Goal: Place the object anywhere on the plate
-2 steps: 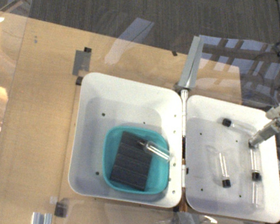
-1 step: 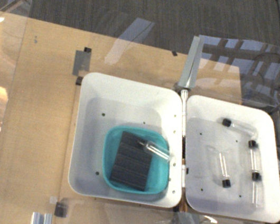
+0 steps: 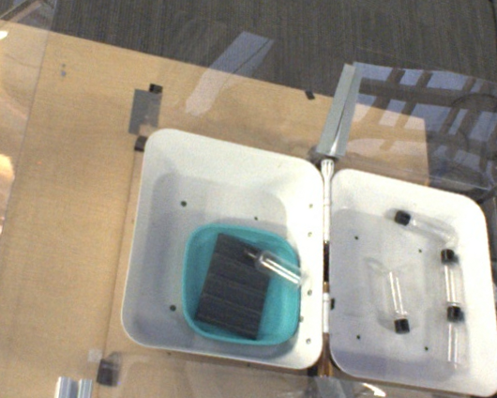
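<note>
Tool: state can't be told | tube (image 3: pixel 276 267) lies on plate (image 3: pixel 200 244) in left bin (image 3: pixel 165 188), seemingly propped on block (image 3: pixel 235 288) crowding the plate | looks placed, so needs no holding

No legible text or labels.
</note>
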Available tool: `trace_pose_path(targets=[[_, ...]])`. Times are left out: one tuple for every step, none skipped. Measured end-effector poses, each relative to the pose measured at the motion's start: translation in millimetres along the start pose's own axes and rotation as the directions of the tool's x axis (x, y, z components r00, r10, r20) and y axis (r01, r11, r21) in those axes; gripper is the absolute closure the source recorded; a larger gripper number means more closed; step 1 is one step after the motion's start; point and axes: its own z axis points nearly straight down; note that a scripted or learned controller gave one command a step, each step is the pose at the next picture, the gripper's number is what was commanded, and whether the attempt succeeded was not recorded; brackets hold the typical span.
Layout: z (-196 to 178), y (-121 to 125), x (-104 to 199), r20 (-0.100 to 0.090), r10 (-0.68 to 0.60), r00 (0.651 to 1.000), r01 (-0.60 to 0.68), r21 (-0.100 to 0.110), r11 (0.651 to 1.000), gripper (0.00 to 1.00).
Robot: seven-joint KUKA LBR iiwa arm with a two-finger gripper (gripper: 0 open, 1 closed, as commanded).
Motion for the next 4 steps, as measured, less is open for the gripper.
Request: trace_pose_path(targets=[[15, 22, -24, -0.014, -0.263, 0.965, 0.263, -0.003, 0.965, 1.00], [16, 52, -63, -0.012, -0.496, 0.868, 0.496, -0.008, 0.868, 1.00], [16, 91, -66, -0.008, -0.747, 0.665, 0.747, -0.013, 0.665, 1.00], [17, 163, -72, -0.003, -0.906, 0.423, 0.906, -0.017, 0.423, 1.00]])
